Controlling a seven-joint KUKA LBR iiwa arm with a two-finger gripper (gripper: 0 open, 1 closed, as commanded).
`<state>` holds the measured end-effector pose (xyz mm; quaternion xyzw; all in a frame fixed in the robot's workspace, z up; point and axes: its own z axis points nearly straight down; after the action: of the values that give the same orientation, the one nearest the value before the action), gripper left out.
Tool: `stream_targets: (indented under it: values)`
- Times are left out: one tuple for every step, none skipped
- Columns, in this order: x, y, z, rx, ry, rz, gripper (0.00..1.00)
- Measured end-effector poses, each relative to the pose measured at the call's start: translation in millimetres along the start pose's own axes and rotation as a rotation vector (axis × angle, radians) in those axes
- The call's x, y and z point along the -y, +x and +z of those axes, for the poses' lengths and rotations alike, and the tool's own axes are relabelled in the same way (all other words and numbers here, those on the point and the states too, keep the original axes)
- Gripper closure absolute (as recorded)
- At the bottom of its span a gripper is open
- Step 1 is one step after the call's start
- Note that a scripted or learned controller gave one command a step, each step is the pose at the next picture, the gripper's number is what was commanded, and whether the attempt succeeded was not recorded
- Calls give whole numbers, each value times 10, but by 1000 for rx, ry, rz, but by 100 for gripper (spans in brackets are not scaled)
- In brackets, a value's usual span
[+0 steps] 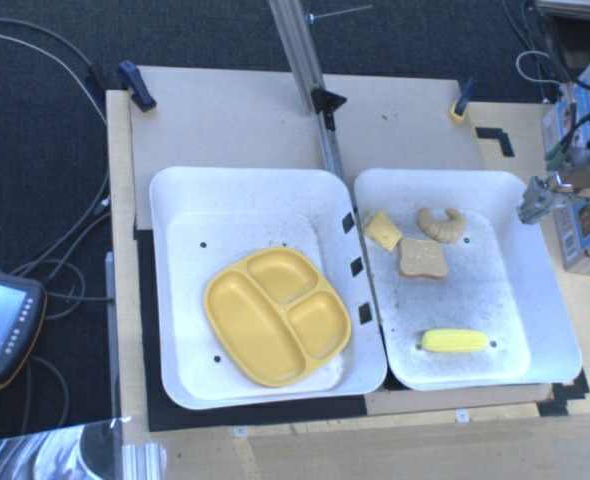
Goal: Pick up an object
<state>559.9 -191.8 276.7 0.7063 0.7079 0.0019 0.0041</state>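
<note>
Bins are seen side by side on a pale wooden surface [275,103], the left bin [170,193] and the right bin [535,298] touching along their inner edges. A yellow divided tray [277,314] with three compartments is laid in the left bin, toward its front. Four food-shaped items are spread in the right bin. A yellow cheese wedge [382,232] is placed near the bin's inner wall, toward the back. A tan croissant [442,224] is set just to the right of the wedge, and a slice of bread [422,259] is found just in front of the croissant, very close to it; whether they touch cannot be told. A corn cob [455,341] is laid well apart from the others, near the front wall, its length running left to right.

A tool [537,200] is seen at the right rim of the right bin, at the edge of the view, well apart from all four items. Nothing is seen between its fingers, and whether they are spread wide or drawn narrow cannot be told at this size.

A metal pole [297,38] is slanted down from the top of the view to the seam between the bins. Blue clamps [135,84] are fixed at the back corners of the surface, and cables are trailed over the dark floor on the left.
</note>
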Motion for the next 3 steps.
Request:
stream_targets:
  values:
    - [23,539,112,-6,10,-4,100]
    - [124,1138,88,-7,11,-5,100]
    - [228,1690,59,-7,11,-5,100]
